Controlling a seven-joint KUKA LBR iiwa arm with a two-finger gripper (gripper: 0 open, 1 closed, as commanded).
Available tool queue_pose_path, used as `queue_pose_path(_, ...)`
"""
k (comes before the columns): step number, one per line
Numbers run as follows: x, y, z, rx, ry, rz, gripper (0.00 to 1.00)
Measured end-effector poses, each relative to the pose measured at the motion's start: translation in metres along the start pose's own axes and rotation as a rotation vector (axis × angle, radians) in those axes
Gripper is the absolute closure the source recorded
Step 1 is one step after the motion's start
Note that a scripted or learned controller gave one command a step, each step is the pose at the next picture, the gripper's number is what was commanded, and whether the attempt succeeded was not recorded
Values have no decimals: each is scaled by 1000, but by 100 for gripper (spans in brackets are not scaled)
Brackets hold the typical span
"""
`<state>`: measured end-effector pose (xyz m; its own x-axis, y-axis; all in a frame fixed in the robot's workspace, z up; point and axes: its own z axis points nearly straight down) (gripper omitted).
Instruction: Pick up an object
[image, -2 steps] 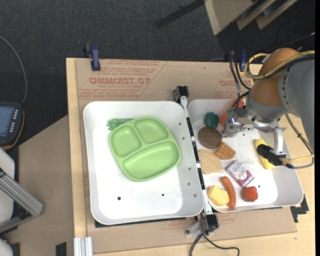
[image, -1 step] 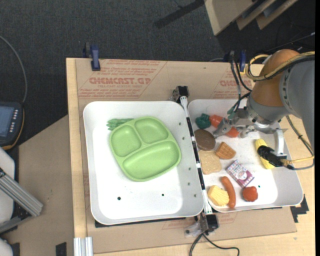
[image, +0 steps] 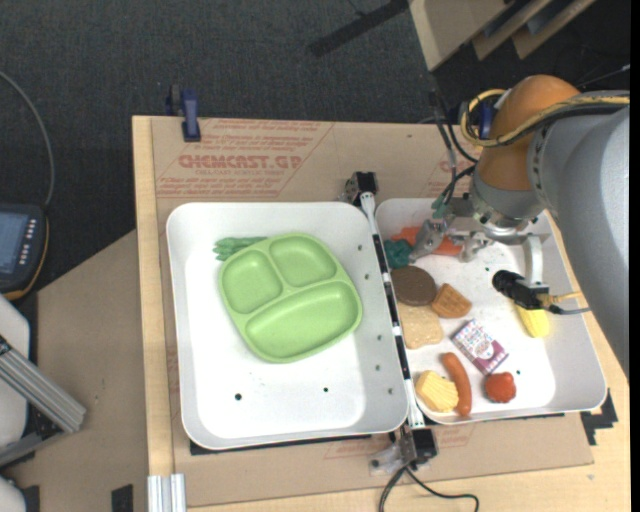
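The gripper (image: 447, 232) hangs low at the right bin's (image: 585, 372) far left corner, grasp state impossible to tell, beside an orange piece (image: 405, 241); you should descend squarely, avoiding the wall and brown disc (image: 413, 285).

bright even light, soft shadows, sharp

The counter (image: 150, 300) is a tan board with red lettering along its far edge. Two shallow white bins rest on it, touching side by side: the left bin (image: 200, 380) and the right bin (image: 575, 370). A blue clamp (image: 186, 110) grips its far left corner.
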<state>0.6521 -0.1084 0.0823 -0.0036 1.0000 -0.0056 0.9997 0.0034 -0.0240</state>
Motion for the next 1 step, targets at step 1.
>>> queue_pose_path(1, 6, -80, 0, -17, 8, 7, 0)
